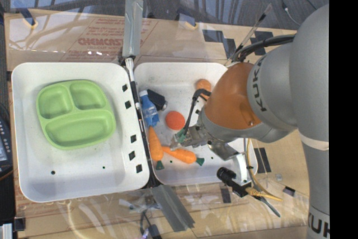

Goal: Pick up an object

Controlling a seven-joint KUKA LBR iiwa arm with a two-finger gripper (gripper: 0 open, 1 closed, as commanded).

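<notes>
Gripper [187, 140] hangs low in the right bin [184, 73], just over a carrot [184, 155]; I cannot tell its state. A second carrot [155, 145] lies beside the divider, the orange ball [175, 120] behind. Best to centre over one carrot's middle, clear of the wall. Further left, the green plate [75, 113] sits alone.

bench [50, 25]: cardboard-covered | left bin [22, 120] | right bin [168, 73] | side by side
</notes>
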